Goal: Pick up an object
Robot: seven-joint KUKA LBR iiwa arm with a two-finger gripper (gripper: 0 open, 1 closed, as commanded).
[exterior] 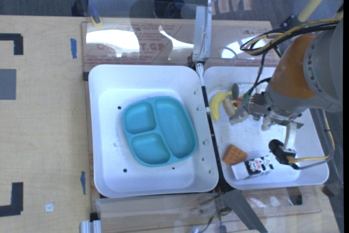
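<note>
The arm (pixel 305 71) comes in from the right and hangs over the right bin (pixel 319 169). Its jaws (pixel 238 113) point to the left, low over the bin floor. It is not possible to tell from here if the jaws are wide or narrow, and nothing can be seen held in them.

A banana (pixel 217 104) lies just beside the jaws, on their left side, close to the wall between the two bins. It is yellow and bent. It may be touching the jaws, but that is hard to tell.

A small orange waffle (pixel 235 155) lies below the jaws, nearer the front of the bin. Next to the waffle, on its right, lies a little white carton (pixel 254 166) with black spots.

The left bin (pixel 103 117) is well away from the jaws, on their left. It holds a blue plate (pixel 159 130) with three parts.

Both bins sit on a pale wooden desk (pixel 41 117).
</note>
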